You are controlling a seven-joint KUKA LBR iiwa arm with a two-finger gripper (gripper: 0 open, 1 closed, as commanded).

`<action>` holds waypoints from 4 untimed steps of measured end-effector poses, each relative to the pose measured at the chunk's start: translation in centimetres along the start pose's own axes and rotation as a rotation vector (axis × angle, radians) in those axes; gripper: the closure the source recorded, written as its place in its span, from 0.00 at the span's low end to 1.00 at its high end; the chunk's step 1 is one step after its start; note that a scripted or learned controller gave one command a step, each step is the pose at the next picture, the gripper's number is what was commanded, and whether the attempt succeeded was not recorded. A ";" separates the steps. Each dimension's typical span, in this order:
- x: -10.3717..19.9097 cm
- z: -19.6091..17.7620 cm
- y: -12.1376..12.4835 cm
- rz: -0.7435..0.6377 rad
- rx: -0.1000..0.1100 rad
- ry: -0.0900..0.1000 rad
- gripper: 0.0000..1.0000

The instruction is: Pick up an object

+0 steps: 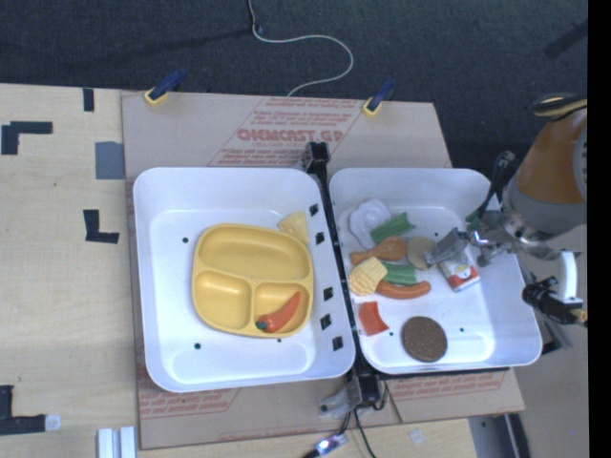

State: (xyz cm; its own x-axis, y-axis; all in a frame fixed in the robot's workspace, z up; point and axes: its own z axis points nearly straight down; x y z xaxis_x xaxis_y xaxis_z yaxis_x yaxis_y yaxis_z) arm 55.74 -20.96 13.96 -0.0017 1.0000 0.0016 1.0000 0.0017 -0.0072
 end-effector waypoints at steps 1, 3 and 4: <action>-0.2 4.7 0.3 0.000 -0.016 -0.010 0.00; 0.6 -1.7 -0.2 0.000 -0.009 -0.002 1.00; 0.0 -7.7 0.5 0.000 -0.012 -0.004 1.00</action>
State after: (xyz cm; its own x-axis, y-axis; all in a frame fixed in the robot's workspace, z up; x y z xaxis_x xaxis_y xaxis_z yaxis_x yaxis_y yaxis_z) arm 56.31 -20.93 21.61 -0.0017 1.0000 -0.0023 1.0000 0.0017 0.0048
